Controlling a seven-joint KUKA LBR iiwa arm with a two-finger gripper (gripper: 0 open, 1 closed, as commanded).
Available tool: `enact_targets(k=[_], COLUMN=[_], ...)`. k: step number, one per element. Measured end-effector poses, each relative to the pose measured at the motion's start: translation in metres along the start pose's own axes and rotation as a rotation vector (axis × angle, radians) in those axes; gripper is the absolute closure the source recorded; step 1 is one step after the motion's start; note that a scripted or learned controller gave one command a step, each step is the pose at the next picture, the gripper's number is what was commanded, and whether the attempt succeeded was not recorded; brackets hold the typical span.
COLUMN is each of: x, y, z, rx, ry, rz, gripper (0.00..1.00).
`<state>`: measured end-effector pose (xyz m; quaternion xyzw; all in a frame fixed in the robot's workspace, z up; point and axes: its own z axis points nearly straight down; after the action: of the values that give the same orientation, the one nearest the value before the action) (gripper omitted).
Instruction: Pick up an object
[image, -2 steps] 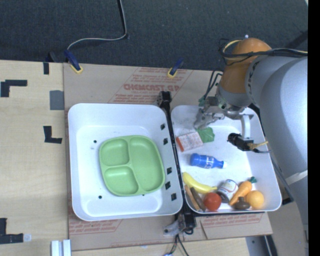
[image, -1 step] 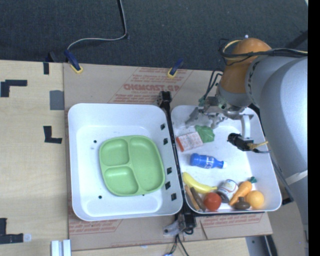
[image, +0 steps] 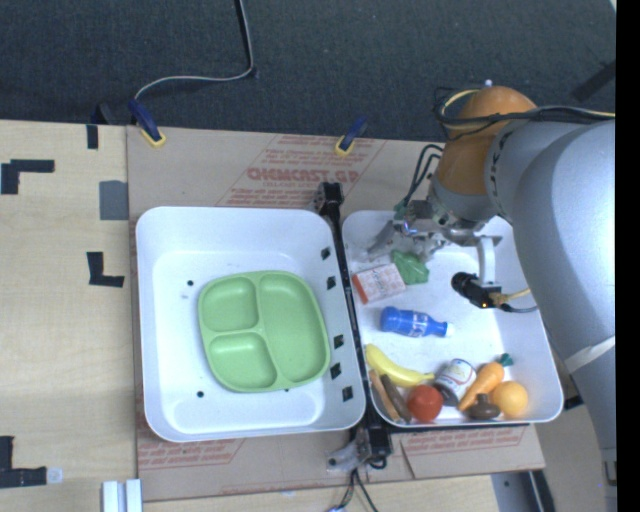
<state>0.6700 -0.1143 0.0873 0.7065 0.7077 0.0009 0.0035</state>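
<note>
The arm (image: 560, 220) comes in from the right and is big, so it hides part of the right bin (image: 530, 330). Its gripper (image: 405, 235) is low over the top of that bin, near a green thing (image: 410, 268) and a small packet (image: 378, 283) with red on it. I cannot tell how the gripper is set; it looks blurry.

Lower in that bin are a blue bottle (image: 412, 322), a banana (image: 398, 370), a tomato (image: 425, 403), a can (image: 455, 376), a carrot (image: 486, 380) and an orange (image: 510, 399). The can label is too small to read.

The left bin (image: 165, 330) holds a green plate (image: 263, 330) with three parts.

The bench (image: 60, 350) is light wood with a cardboard sheet (image: 290, 180) under the bins. Red letters on it look like "CHEMCAST". Dark carpet (image: 300, 50) is behind.
</note>
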Motion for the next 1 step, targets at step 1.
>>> enact_targets(k=[1], x=[-0.0087], y=[0.0], z=[0.0001], rx=[0.001], ry=[0.002], rz=[0.0], gripper=[0.0])
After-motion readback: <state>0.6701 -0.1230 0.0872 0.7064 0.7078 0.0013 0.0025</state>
